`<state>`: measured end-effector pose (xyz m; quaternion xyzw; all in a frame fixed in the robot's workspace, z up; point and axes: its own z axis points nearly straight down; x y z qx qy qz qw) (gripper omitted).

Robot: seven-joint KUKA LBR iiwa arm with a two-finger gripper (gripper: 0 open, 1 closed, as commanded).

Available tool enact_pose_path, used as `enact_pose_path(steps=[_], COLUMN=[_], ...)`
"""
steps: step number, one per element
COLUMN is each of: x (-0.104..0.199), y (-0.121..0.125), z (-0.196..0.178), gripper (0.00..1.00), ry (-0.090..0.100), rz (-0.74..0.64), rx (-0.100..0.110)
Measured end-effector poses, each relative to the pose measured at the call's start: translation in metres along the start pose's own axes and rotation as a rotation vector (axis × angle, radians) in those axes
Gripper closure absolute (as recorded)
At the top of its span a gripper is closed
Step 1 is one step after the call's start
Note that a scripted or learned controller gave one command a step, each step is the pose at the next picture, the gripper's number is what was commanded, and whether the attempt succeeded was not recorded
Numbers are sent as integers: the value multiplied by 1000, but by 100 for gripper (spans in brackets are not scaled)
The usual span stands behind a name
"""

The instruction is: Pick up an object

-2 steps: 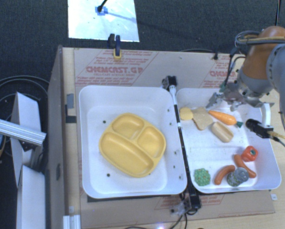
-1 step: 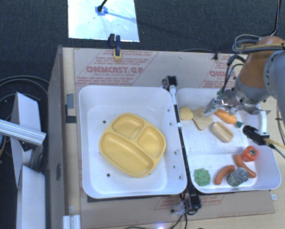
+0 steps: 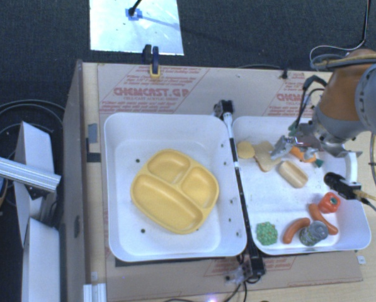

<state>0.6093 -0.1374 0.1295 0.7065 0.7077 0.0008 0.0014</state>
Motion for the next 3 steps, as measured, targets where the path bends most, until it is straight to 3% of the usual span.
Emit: enact_pose_path(steps=[1, 2, 3], x=[-8, -8, 77], y=[-24, -22, -42], z=[46, 35, -56], gripper=[0, 100, 100], ry=[1, 0, 2], rz=[0, -1, -4], rx=[3, 0, -2])
